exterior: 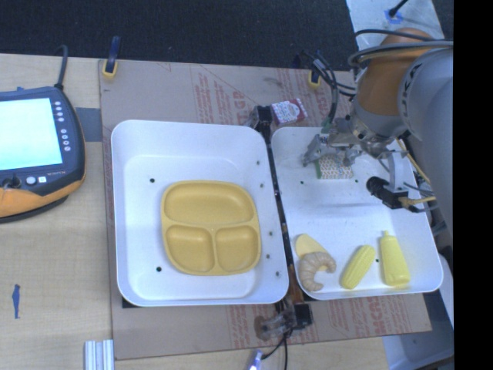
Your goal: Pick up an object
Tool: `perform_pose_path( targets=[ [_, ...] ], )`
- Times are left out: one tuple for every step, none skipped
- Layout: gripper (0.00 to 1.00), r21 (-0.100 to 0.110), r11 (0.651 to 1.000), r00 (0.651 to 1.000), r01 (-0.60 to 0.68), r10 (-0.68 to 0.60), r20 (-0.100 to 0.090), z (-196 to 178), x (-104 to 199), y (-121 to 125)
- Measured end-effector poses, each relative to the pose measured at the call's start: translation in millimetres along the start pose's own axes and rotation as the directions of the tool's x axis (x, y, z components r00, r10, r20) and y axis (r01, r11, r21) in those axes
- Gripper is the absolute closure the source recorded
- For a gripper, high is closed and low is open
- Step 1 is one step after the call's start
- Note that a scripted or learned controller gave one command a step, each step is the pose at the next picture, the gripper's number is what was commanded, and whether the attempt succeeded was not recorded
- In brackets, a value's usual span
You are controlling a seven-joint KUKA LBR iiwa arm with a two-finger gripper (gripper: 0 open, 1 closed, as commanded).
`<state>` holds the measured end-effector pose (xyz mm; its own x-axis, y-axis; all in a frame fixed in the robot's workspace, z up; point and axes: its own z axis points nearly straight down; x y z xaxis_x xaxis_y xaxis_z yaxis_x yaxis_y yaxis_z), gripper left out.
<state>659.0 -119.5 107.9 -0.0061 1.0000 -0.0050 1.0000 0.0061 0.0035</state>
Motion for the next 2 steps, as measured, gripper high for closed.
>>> perform_pose_path(
  targets=[
    [0.00, 0.003, 1.000, 1.000, -0.002, 0.002, -0.002, 12.0, -0.9, -1.0],
    [0.00, 0.000, 1.000, 1.000, -0.001, 0.001, -0.004, 12.1, -5.4, -0.5]
  ],
)
